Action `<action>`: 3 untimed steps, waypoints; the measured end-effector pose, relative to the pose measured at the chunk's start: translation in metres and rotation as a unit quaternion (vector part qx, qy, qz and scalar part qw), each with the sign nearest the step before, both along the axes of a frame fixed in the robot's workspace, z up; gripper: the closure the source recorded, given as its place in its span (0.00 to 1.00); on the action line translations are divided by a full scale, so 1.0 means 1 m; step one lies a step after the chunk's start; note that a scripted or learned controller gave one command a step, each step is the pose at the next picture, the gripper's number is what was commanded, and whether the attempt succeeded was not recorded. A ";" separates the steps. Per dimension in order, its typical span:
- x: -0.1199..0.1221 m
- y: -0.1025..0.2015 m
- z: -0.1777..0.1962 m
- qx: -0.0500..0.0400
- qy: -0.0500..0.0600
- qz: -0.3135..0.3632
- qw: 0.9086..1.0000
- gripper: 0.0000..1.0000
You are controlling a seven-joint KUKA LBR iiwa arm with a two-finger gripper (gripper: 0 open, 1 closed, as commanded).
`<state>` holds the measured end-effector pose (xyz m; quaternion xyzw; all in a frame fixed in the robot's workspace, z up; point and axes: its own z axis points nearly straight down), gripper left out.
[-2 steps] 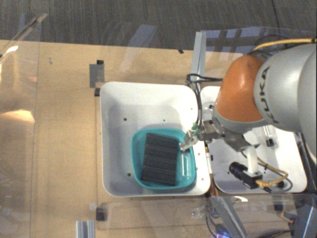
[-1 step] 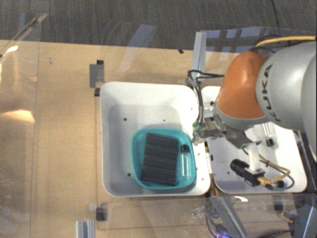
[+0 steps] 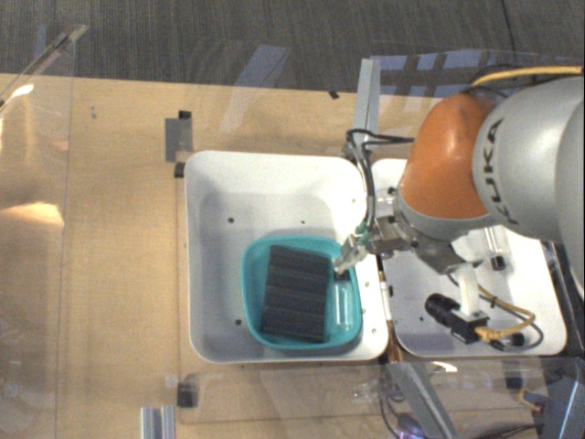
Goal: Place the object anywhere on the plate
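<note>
Lying flat on the teal plate [image 3: 345,323] in the left bin [image 3: 212,245], the dark ribbed block [image 3: 295,293] looks light and probably soft, best pinched across its long sides. The gripper [image 3: 345,259] hovers at the plate's right rim; I cannot tell how its jaws stand.

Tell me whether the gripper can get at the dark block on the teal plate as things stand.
Probably yes. The gripper sits at the plate's right rim, beside the dark block, which lies flat and uncovered; nothing stands between them.

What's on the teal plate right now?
A dark ribbed block lies on the teal plate, inside the left bin. The gripper is over the plate's right rim. The plate surface under the block is covered.
</note>
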<state>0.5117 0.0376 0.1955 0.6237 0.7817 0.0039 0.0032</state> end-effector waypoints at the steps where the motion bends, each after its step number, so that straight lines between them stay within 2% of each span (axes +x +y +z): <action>1: 0.002 0.001 0.011 0.001 -0.003 0.002 1.000 1.00; 2: 0.002 0.001 0.011 0.001 -0.003 0.001 1.000 0.00; 3: -0.018 -0.049 0.167 -0.001 -0.001 -0.021 1.000 0.00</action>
